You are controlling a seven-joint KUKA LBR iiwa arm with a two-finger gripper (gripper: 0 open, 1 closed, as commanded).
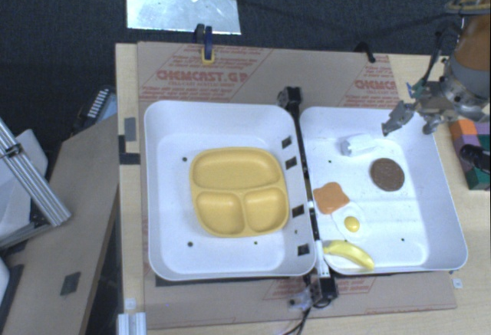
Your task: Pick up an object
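Hovering over the right bin's (437, 195) far corner, the gripper (415, 120) has spread, empty fingers.
Disc (387, 174), egg (351, 223), banana (348, 254) lie below; the tray (234, 191) fills the left bin (165, 172) on a cardboard-topped bench (253, 69), dark carpet around.

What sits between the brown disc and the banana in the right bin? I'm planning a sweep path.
In the camera view, the fried egg lies between the brown disc and the banana; the orange piece sits just left of that line.
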